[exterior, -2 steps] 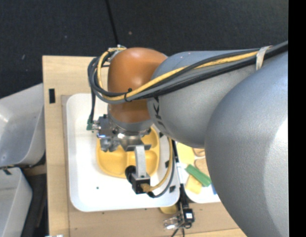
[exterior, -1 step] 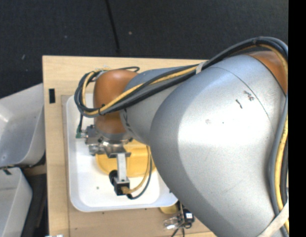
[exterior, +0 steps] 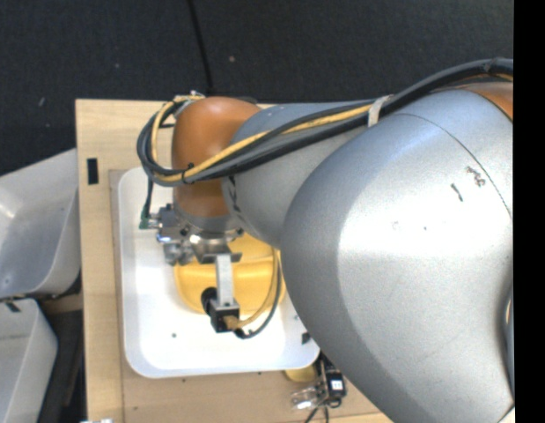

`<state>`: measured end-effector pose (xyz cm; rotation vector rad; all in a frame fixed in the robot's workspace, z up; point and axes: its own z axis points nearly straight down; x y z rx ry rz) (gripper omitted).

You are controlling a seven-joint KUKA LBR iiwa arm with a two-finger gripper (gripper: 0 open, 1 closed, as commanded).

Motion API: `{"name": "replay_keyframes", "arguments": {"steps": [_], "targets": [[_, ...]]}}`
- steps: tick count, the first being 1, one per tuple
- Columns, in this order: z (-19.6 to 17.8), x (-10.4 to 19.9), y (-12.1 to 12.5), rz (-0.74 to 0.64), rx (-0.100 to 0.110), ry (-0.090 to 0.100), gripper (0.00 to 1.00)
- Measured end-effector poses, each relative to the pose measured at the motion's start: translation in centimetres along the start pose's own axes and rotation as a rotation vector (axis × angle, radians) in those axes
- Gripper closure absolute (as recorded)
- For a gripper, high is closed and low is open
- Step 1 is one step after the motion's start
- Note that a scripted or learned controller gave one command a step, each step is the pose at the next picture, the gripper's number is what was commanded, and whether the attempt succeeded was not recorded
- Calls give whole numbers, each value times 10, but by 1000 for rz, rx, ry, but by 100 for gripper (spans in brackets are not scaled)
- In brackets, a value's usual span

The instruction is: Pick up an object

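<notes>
A yellow rounded object (exterior: 251,276) lies in the white bin (exterior: 144,337), near its middle. My gripper (exterior: 195,247) hangs straight down over the object's far left edge, below the orange wrist band. The wrist and arm hide most of the object's upper part and the right side of the bin. Whether the gripper touches the object is hidden by the wrist.
A second white bin (exterior: 30,227) sits to the left, past a strip of wooden bench (exterior: 98,263). A small yellowish thing (exterior: 299,374) and a metal clip (exterior: 318,393) lie at the bin's near right corner. My big grey arm covers the right half.
</notes>
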<state>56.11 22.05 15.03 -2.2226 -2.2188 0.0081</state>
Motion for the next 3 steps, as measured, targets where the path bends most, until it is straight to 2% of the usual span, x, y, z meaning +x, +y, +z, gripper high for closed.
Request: {"name": "replay_keyframes", "arguments": {"steps": [1, 2, 3], "targets": [[-23, -2, 0, 6, 0, 0, 100], [-29, -28, 97, 2, -12, 3, 100], [-44, -86, 131, 2, -9, 1, 100]]}}
